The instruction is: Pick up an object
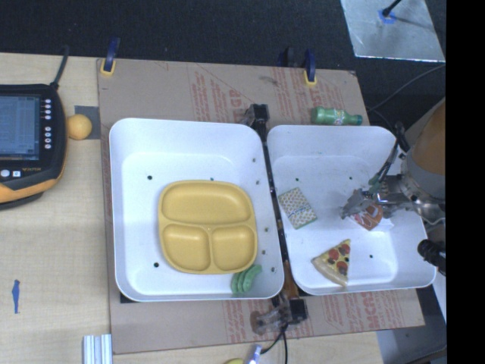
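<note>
I have the gripper (pixel 362 206) low in the right bin (pixel 318 139), right over a small red-and-white object (pixel 370 218). I can't tell how its jaws stand. Nothing looks lifted yet; the pizza slice toy (pixel 334 262) lies nearby, untouched.

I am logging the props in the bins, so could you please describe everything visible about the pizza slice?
The pizza slice looks like a small plastic toy: a triangular wedge with a pale tan crust edge, yellow-orange cheese and a few red round toppings. It lies flat on the floor of the right bin, near its front edge, its tip pointing up and to the right in the view. It lies apart from the patterned packet and from the hand, and nothing touches it.
</note>
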You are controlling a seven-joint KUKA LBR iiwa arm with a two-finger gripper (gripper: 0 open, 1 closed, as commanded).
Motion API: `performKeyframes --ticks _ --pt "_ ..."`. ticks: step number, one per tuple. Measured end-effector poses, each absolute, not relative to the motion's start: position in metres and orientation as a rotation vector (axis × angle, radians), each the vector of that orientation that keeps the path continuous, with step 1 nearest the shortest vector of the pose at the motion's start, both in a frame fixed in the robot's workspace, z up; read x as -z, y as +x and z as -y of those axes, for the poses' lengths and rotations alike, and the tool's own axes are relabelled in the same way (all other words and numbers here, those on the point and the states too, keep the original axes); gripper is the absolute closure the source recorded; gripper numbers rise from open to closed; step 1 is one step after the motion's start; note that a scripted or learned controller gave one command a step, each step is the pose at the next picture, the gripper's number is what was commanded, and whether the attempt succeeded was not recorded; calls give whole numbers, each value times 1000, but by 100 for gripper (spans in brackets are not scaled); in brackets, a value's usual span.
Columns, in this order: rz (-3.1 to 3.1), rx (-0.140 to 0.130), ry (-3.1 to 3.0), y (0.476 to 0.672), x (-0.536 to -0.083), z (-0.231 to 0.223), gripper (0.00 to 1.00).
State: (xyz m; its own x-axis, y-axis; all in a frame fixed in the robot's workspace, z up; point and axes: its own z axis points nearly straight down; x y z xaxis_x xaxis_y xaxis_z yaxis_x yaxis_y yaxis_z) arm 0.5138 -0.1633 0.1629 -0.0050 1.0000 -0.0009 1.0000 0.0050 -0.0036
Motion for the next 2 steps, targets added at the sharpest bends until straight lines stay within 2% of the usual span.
performKeyframes --ticks 1,2 --pt "2223 -3 -2218 542 -133 212 0" --pt "2226 -4 -2213 550 -92 211 0"
